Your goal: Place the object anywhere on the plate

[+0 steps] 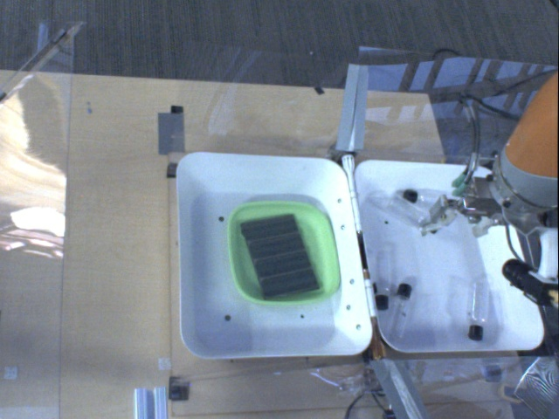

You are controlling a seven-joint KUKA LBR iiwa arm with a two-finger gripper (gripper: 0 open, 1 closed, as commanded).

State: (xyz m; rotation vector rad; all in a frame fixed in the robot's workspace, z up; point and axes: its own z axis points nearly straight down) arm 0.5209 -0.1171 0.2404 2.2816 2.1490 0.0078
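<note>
The object, taken here to be the dark ribbed block, lay flat on the green plate, near its middle and turned a little askew, with green rim visible all round it. By that reading the placing looked already met, since the task allowed any spot on the plate. The plate sat in the left bin, at the centre of the frame, with bare white floor around it so that nothing crowded the block. The gripper hung over the right bin, in its upper half, well apart from the plate; whether it was open or closed could not be told, and nothing could be made out in its grasp. Its arm came in from the right edge of the frame, the orange band showing above the wrist. Small clear vials with black caps lay scattered on that bin's floor: one just to the upper left of the gripper, a pair near the lower left corner and another at the lower right. If one of these was in fact the object meant, the two bins' meeting walls would stand between it and the plate — a lift over them would be called for.
</note>
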